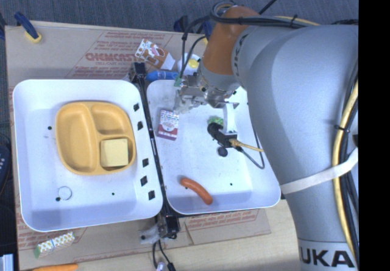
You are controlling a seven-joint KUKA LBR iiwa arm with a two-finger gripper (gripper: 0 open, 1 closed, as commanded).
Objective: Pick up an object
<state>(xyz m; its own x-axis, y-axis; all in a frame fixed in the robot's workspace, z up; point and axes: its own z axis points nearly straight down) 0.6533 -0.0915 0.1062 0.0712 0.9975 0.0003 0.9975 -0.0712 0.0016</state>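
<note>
Red packet [168, 124] in right bin [244, 193], just below-left of pincer [190, 96]

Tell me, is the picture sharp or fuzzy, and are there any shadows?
Camera view: a bit soft and grainy all over; small print on the red packet can't be read. Light is even, with faint soft shadows along the white bins' walls and under the yellow tray. The big grey arm looks smooth, with no hard glare.
</note>
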